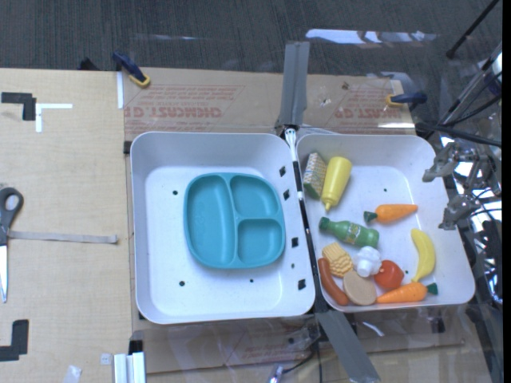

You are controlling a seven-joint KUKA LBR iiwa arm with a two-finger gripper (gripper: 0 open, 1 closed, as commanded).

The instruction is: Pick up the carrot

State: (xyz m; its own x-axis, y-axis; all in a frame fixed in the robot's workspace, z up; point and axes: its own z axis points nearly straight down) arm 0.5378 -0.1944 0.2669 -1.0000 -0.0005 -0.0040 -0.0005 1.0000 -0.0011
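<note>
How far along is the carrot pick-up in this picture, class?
Nothing looks done yet. Two carrots lie in the right bin: one carrot near the middle, another carrot at the near edge beside the tomato. Neither is lifted or gripped. Left to do: reach in, grasp a carrot and raise it.

1. The left bin [152, 294] holds a divided plate [235, 220].
2. The right bin [399, 154] holds a mustard bottle [336, 181] at the back, with one carrot [392, 212] right of it.
3. A second carrot [404, 294] lies at the front, a banana [424, 254] behind it.
</note>
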